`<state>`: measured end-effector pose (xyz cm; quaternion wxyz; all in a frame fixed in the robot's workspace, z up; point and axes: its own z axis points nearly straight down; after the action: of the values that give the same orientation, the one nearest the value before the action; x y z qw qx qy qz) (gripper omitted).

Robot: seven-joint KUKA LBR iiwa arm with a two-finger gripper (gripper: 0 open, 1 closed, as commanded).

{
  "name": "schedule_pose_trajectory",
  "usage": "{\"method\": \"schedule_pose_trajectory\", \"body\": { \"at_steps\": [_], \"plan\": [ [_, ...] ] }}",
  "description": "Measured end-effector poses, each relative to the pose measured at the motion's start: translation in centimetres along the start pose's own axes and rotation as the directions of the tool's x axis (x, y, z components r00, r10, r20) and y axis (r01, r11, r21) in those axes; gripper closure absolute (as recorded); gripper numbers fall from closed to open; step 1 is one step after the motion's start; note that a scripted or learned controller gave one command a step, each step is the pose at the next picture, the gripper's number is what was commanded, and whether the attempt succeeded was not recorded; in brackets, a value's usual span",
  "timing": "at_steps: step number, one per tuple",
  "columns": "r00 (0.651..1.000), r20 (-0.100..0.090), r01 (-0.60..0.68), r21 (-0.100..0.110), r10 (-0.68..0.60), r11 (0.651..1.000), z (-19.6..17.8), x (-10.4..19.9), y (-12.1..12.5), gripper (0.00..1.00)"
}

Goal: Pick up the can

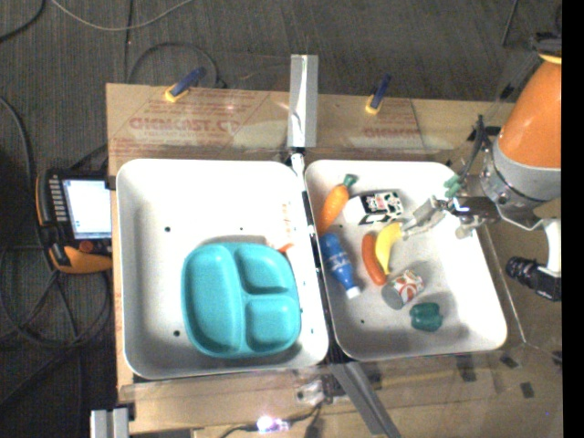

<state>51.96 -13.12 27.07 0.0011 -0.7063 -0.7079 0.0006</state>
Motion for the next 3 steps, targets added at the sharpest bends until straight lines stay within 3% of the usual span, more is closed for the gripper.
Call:
{"method": "schedule_pose_trajectory", "body": {
  "at_steps": [1,2,3],
  "plan": [
    [0.998,0.003,0.064,-0.003,-0.064,0.998,-10.0,-1.2,-3.5,0.00],
    [0.988,0.000,0.154,0.000,-0.154,0.988,2.4,-1.6,-3.6,0.00],
    [0.983,0.003,-0.184,-0.001,0.184,0.983,-5.5,-3.9,-3.6,0.00]
  ]
}}
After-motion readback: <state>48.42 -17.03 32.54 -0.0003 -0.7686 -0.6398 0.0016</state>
